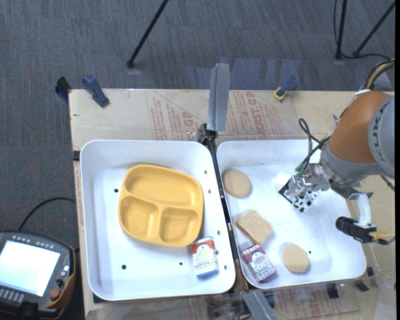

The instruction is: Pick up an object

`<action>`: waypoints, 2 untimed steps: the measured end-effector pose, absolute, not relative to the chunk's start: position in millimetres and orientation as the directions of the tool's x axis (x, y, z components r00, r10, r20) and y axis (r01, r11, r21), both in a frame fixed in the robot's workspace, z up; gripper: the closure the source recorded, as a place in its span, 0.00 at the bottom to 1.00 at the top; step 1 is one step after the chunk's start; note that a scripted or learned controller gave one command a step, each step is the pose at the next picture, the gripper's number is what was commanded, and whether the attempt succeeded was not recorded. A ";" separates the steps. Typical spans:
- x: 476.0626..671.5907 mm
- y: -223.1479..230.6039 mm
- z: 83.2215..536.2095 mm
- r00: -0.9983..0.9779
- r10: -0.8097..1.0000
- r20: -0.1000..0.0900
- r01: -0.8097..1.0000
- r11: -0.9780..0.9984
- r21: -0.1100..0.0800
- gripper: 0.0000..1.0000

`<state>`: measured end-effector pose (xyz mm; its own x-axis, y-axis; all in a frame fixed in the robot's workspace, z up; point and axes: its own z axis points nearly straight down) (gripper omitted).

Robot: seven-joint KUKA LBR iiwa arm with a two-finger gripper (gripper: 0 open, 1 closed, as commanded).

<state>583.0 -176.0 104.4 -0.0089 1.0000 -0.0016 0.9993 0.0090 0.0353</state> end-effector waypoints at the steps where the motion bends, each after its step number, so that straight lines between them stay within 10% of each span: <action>1: 582.5 -83.4 174.9 -0.011 1.000 0.003 1.000 0.011 0.006 1.00; 2: 552.4 -122.9 85.1 0.001 1.000 0.002 1.000 0.000 -0.006 1.00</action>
